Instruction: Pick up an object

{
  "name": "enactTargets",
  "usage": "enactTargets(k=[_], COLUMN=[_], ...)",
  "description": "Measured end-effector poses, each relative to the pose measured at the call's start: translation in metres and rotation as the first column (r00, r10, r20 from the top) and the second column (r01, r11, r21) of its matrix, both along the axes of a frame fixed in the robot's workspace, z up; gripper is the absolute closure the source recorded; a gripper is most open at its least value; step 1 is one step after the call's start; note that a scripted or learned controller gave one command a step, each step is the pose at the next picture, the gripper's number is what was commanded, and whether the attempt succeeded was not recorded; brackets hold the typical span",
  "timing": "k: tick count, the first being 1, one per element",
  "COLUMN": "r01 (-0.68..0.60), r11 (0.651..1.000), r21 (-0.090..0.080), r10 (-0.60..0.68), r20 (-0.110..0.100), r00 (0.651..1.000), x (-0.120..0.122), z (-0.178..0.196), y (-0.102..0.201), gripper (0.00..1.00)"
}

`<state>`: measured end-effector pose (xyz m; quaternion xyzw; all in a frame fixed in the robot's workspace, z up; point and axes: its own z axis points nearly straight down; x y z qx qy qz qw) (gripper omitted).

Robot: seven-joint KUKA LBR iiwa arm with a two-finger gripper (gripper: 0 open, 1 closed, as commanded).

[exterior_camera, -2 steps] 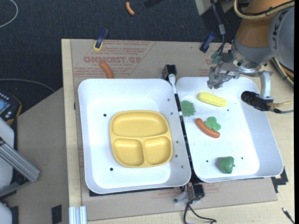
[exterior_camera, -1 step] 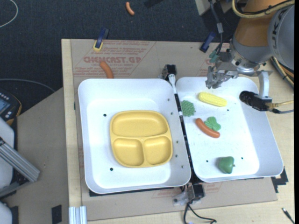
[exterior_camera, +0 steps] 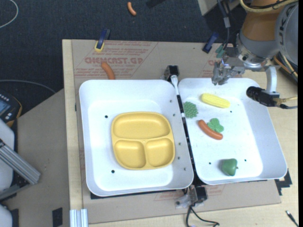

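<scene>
In the right bin (exterior_camera: pixel 255 141) lie a yellow corn cob (exterior_camera: pixel 215 100), a dark green broccoli piece (exterior_camera: pixel 190 109), an orange sausage (exterior_camera: pixel 209 130) touching a green leafy piece (exterior_camera: pixel 217 125), and a green pepper (exterior_camera: pixel 229 167) near the front. My gripper (exterior_camera: pixel 220 79) hangs over the bin's far edge, just behind and above the corn cob. Nothing shows between its fingers.
The left bin (exterior_camera: pixel 94 126) holds a yellow three-compartment tray (exterior_camera: pixel 142 140). A second orange sausage (exterior_camera: pixel 108 70) lies on the cardboard behind the left bin, and another small one (exterior_camera: pixel 131 8) on the dark floor. Clamps sit between the bins at the back (exterior_camera: pixel 171 73) and the front (exterior_camera: pixel 198 194).
</scene>
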<state>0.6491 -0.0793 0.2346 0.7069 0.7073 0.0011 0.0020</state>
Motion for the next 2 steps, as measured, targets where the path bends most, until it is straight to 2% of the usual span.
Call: enactTargets(k=[1, 2], r01=[0.000, -0.001], r11=[1.000, 1.000], r21=[0.002, 0.000], r10=[0.000, 0.001], r20=[-0.008, 0.001], r00=[1.000, 1.000], x=[-0.008, 0.001], z=[-0.019, 0.000], y=[0.005, 0.003], gripper=[1.00, 1.00])
